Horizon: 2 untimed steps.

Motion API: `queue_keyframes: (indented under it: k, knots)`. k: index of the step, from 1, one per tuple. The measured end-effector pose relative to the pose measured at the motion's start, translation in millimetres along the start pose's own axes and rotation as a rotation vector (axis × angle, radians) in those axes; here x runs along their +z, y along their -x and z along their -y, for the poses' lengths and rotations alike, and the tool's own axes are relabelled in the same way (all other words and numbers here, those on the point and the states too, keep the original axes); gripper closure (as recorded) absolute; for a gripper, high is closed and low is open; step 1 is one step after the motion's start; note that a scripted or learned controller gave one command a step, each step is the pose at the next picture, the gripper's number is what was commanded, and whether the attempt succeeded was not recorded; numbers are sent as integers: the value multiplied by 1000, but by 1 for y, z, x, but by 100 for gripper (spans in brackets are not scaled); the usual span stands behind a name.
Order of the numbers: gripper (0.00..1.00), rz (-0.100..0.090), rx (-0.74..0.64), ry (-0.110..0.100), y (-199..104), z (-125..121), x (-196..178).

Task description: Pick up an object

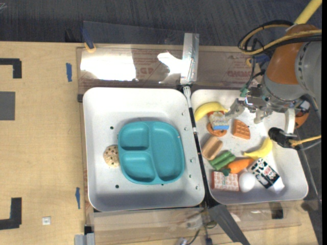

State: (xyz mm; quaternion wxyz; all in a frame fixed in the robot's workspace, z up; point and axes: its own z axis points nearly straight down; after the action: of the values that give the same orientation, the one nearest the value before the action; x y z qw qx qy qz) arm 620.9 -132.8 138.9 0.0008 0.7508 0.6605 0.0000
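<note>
The right bin [292,163] holds a jumble of toy food: a yellow banana [209,109], a small orange and blue can [219,122], a waffle [241,129], a bun [211,147], a green vegetable [222,160], a carrot [239,165], a second banana [261,149], a white egg [247,182], a red box [225,180] and a black and white carton [265,173]. My gripper [249,111] hangs over the bin's back part, just above the waffle and right of the can. Its fingers are spread open with nothing between them.
In the left bin [97,106] lie a teal divided plate [152,152] and a cookie [111,155] against its left side. A ridge where the bins meet [191,131] separates them. The arm and its cables crowd the upper right.
</note>
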Motion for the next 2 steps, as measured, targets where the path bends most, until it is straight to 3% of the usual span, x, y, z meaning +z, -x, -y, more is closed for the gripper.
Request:
queue_keyframes:
  k: [1,2]
  knots:
    - [0,3,-61,19,17,-8,42]
    - [0,-2,-163,0,-11,29,5]
